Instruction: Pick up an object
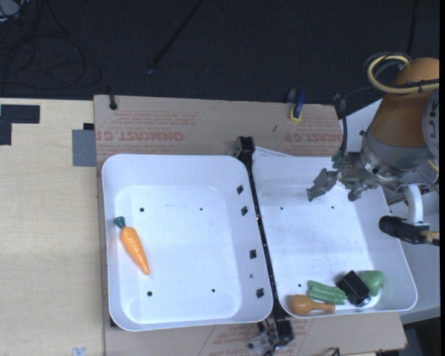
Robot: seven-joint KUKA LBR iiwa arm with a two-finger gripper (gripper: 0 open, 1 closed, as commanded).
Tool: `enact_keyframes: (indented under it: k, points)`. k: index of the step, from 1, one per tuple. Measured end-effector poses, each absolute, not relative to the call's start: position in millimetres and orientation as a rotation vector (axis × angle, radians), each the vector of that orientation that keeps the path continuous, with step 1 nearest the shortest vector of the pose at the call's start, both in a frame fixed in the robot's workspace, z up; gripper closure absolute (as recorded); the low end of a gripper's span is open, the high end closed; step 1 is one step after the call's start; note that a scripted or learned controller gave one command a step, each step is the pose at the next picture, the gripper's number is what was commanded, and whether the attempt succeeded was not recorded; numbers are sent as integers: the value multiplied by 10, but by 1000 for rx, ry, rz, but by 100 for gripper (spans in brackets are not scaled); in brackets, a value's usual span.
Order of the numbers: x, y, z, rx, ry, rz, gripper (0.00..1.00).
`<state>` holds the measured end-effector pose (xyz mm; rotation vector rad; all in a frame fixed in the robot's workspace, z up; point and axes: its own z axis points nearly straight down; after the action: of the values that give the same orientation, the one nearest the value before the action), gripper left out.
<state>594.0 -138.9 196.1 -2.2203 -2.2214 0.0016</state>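
- Wooden tabletop (37, 228) is carrying a brown cardboard sheet (178, 128), and the two white bins are sitting on it side by side.
- Next in size, the grey and orange arm (408, 117) is reaching in from the right and is hanging over the upper part of the right bin (311, 228).
- The left bin (178, 236) is holding only one thing, near its left wall.
- The gripper (340, 187) is hovering above the bare floor of the right bin, well apart from every object. Its fingers are looking spread open, with nothing between them.
- The orange carrot (135, 249) is lying flat in the left bin, tilted, its green top pointing to the upper left. It is alone, so I am judging it the easiest target.
- In the lower right corner of the right bin, a green vegetable (328, 292), a black object (354, 287), another green piece (372, 279) and a small orange-brown pear shape (308, 305) are lying crowded together, some touching.
- To do this step well, I think the arm should be choosing one object, lining the fingers across its narrow side, and coming straight down before closing. In the crowded corner the fingers are risking to push neighbours, or to hit the bin wall.
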Motion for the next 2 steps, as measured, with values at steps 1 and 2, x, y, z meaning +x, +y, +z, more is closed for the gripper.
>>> enact_keyframes:
  k: [1,2]
  points:
    - [6320,-783,3213,-2219,-2237,-15,0]
    - [6289,-817,3223,-2215,-2225,5,100]
